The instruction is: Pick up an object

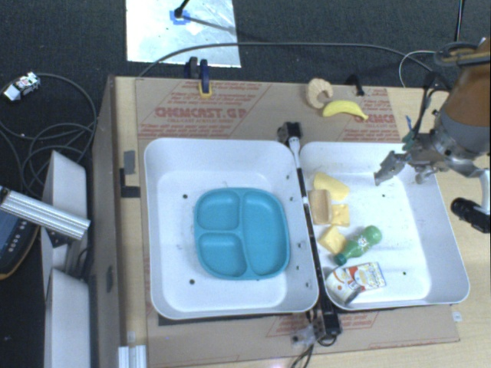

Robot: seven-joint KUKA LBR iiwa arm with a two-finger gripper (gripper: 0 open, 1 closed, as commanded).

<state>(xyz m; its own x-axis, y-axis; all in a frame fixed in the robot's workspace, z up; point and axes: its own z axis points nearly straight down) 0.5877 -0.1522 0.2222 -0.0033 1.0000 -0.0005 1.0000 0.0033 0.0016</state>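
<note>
My gripper [401, 173] hangs over the back of the right bin [430, 236], open, with nothing between its fingers. In the bin's left part, to the gripper's left and in front of it, lie several yellow foam pieces [330, 185], a tan block [319, 204], a green bottle [361, 244] and a white packet with red print [357, 277]. The nearest yellow piece lies a short way left of the left fingertip [382, 176].
The left bin [173, 167] holds a blue divided plate [240, 232]. Behind the bins, on the cardboard, lie a banana [344, 110] and a tan shell-like object [318, 92]. A black divider [304, 205] runs between the bins. Cables cross the far side.
</note>
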